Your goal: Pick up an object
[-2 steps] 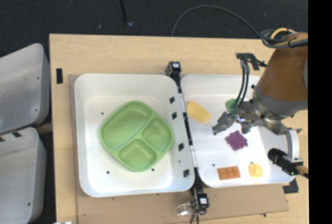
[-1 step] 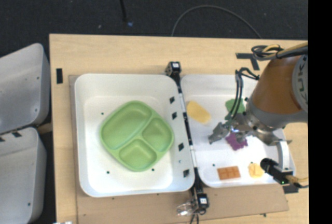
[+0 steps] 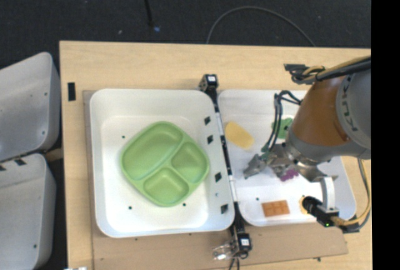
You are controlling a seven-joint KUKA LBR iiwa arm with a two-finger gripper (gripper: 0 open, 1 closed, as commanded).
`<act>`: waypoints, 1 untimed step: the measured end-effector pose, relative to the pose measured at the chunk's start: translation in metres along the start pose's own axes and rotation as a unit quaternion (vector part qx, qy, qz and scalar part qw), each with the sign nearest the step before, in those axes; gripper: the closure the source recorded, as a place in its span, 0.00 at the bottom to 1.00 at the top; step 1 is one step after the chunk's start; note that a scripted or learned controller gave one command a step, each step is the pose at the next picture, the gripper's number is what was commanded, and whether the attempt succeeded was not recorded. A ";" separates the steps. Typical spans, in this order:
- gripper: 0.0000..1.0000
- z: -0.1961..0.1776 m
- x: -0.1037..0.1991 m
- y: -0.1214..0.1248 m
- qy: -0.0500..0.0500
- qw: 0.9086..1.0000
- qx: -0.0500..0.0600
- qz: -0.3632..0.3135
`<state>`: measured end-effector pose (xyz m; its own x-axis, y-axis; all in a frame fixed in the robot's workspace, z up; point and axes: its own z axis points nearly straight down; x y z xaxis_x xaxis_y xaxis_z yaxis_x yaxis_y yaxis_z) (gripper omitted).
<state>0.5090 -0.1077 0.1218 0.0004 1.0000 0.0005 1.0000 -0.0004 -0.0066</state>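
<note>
Highest above the counter (image 3: 137,65), and so closest to the lens, is the grey arm with its orange band (image 3: 315,115), which reaches over the right bin (image 3: 250,100) from the right side. Its tool (image 3: 257,167) sits low in that bin, pointing toward the divider between the two bins, with bare white floor under its tip. Whether its fingers are spread or pressed together I cannot tell; they read as one dark grey shape, and nothing can be seen caught in them.

By my reading, the pick is not yet made. Every loose thing lies on the bin floor, apart from the tool's tip, so the grasp and the lift are both left to do.

Counting: two white bins side by side. The left bin (image 3: 100,137) holds one green divided plate (image 3: 164,164) with three compartments. The right bin holds one pale yellow piece (image 3: 239,134) just above the tool, one orange rectangular block (image 3: 275,207) near the lower wall, one small purple object (image 3: 288,174) half hidden beneath the wrist, and one green object (image 3: 285,125) mostly hidden behind the arm. The yellow piece lies nearest the tool and looks the likeliest target.
</note>
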 end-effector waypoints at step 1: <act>0.00 0.024 -0.001 0.000 0.000 1.000 -0.001 0.001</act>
<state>0.5084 -0.1085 0.0978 0.0017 1.0000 0.0000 1.0000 -0.0017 -0.0051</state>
